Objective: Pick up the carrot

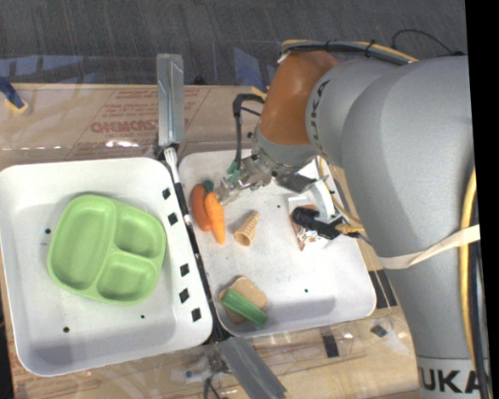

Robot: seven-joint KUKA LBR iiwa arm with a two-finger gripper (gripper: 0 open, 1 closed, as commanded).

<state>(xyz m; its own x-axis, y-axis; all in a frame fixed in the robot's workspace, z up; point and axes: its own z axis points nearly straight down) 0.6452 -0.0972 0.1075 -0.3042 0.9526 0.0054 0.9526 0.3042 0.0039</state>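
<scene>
The carrot [214, 216] lies in the right bin [350, 302], close to its left wall and toward the far edge, lengthwise along that wall. The pincer [235, 178] hovers just beside the carrot's far end; whether it is spread or pressed together cannot be told. A sound grasp would centre over the carrot's middle and close across its width. Legible writing: "KUKA" on the arm [399, 141]; faint red print on the bench [74, 121].
</scene>
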